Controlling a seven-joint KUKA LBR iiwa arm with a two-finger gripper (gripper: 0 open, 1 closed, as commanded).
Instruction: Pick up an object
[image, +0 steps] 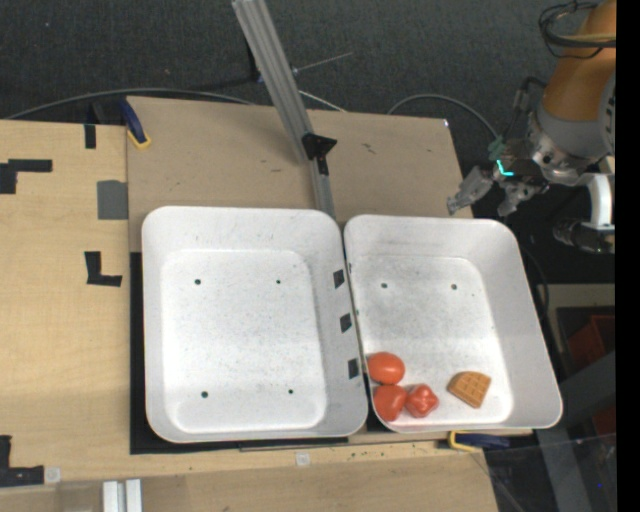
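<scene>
While hanging spread and bare beyond the right bin's (520, 270) far corner, pincer (487, 192) at approach stage, nothing grasped; next, down toward tomatoes (386, 368) and cracker (469, 388) near front edge.

The arm (580, 75) is cut off by the top and right edges of the camera view, so little beyond its orange band and wrist is seen. The fingers of the gripper (487, 192), beyond the far right corner of the right bin (520, 300), are too small and blurred to be judged. The slanted metal pole (285, 90) is cut by the top edge.
</scene>
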